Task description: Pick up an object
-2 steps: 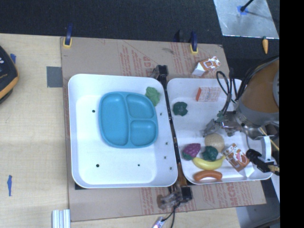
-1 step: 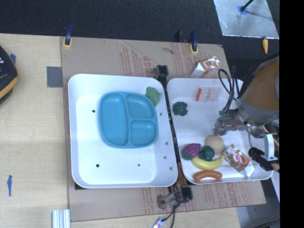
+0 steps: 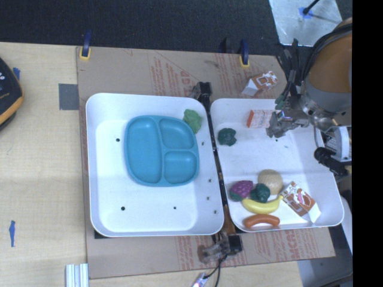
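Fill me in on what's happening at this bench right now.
A robot arm reaches in from the right, its gripper low over the far part of the right bin, beside a small red-and-white carton. Nothing shows between its fingers. Toy foods cluster at that bin's near end, including a banana and a hot dog. The left bin holds a blue divided plate.

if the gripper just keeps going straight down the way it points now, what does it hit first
Probably bare floor of the right bin. The gripper points down just right of the small red-and-white carton, so it might clip the carton's edge; depth is hard to judge from this slanted view.
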`<state>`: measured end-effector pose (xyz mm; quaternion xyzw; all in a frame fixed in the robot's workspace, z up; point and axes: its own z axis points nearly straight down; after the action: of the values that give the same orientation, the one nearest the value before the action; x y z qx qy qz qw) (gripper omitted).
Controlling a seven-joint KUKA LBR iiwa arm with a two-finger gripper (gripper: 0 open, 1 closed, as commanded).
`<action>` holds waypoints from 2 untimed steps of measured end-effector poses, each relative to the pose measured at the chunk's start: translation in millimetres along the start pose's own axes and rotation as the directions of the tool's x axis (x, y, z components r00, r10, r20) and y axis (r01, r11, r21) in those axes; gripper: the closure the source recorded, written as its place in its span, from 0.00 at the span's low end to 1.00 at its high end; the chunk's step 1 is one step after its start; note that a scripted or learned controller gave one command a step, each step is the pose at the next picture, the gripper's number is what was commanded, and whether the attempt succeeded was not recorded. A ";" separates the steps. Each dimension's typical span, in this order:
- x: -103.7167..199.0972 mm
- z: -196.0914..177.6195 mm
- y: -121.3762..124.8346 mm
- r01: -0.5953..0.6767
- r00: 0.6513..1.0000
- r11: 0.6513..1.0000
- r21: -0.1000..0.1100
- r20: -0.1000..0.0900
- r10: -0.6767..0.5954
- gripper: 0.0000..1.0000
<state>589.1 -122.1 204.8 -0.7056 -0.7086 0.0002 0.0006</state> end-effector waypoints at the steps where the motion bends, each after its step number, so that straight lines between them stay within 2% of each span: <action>1: 61.9 13.5 -15.3 0.002 1.000 1.000 0.004 0.001 -0.002 1.00; 2: 114.8 13.0 67.8 0.001 1.000 1.000 0.001 0.000 -0.001 1.00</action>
<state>656.4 -7.0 191.8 -0.7053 -0.7089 0.0008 0.0010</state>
